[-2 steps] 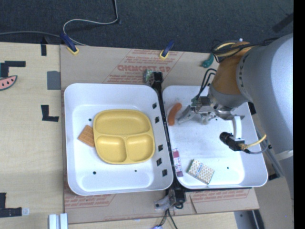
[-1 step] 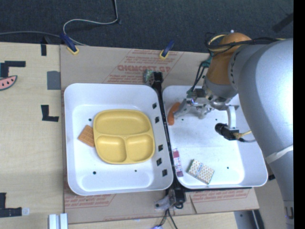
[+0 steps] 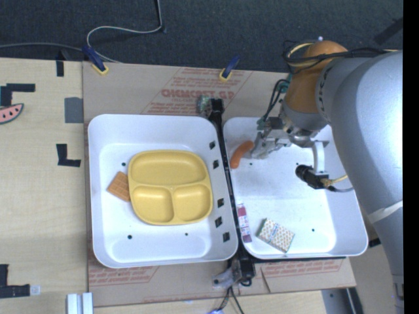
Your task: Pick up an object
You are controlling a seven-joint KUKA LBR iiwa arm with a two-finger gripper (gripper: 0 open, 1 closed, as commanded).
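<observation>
In the right bin (image 3: 340,237), an orange carrot-shaped piece (image 3: 239,154) lies near the upper left corner, close to the wall between the bins. My gripper (image 3: 264,146) hangs low over the bin's upper part, just right of the orange piece and nearly touching its end. The wrist's grey body covers the gripper's tips. A patterned small packet (image 3: 275,234) lies near the bin's front. A thin stick pack (image 3: 243,222) rests along the left wall.
The left bin (image 3: 105,241) holds a yellow divided plate (image 3: 171,186) with a tan cracker (image 3: 118,186) tucked at its left edge. The large grey arm (image 3: 373,129) covers the right bin's right side. A black fitting (image 3: 309,175) with a cable hangs from the arm.
</observation>
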